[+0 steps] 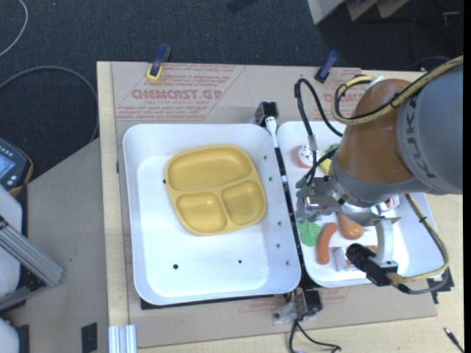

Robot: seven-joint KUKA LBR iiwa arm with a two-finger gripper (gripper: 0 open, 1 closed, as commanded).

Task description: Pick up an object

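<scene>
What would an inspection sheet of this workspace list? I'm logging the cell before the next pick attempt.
Surface: wooden bench bearing left bin and right bin.
Job's things: orange sausage toy, green toy, orange piece in right bin.
Clutter: yellow divided plate in left bin.
Grippers: gripper low over right bin.
Cables: black cable and yellow cable on the arm.
Surroundings: dark carpet.
</scene>
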